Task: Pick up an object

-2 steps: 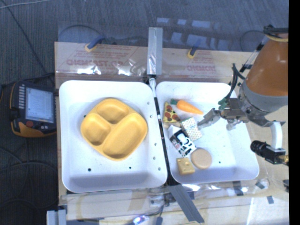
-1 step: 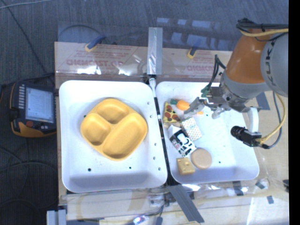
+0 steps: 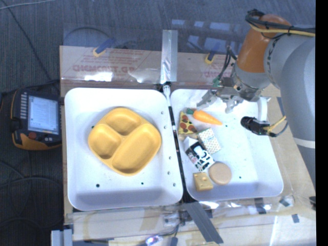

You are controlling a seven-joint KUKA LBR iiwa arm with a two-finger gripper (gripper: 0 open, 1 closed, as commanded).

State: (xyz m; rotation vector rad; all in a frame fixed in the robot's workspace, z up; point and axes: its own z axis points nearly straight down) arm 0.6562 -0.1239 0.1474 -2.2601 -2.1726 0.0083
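At upper right, your hand, fingers spread and empty, hovers above the carrot; descend straight, straddling it crosswise.

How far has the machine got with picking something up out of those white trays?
Nothing looks lifted yet. The toy carrot, pizza slice, patterned packets, round cookie and cheese cube all lie on the floor of the right tray. The end effector sits low just above the carrot, nothing visibly between its fingers. Grasping and lifting are left.
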